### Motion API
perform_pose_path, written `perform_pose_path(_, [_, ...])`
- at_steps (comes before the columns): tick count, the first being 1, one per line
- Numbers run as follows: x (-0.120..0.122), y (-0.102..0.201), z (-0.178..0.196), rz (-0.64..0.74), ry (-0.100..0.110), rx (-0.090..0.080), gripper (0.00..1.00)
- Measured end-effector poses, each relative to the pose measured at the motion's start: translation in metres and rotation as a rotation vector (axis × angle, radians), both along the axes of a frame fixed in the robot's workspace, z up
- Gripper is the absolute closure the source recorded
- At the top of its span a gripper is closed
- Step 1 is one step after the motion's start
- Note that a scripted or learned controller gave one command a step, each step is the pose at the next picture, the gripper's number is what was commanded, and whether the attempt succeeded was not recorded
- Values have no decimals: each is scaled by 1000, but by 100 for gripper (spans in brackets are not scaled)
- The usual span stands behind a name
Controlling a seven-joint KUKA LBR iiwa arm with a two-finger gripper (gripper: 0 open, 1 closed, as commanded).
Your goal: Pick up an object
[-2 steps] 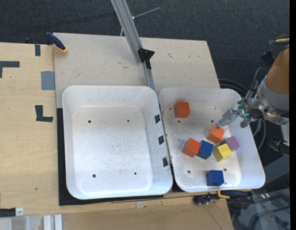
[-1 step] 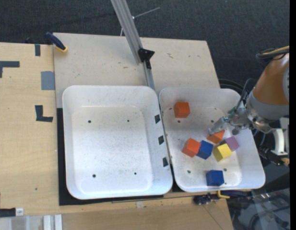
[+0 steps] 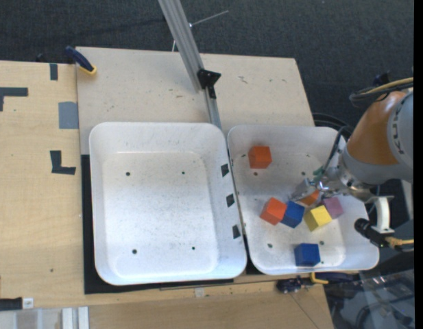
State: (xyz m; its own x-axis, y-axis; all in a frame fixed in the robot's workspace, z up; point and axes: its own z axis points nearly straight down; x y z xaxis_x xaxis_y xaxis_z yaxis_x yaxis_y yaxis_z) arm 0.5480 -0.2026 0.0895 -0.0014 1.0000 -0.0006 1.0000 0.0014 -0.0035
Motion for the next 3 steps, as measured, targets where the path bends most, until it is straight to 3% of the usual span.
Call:
perform_pose_path(1, [0,1,12,1,0,2,100])
perform_pose_path(3, [-9,1,109,-1,-7,-1,100])
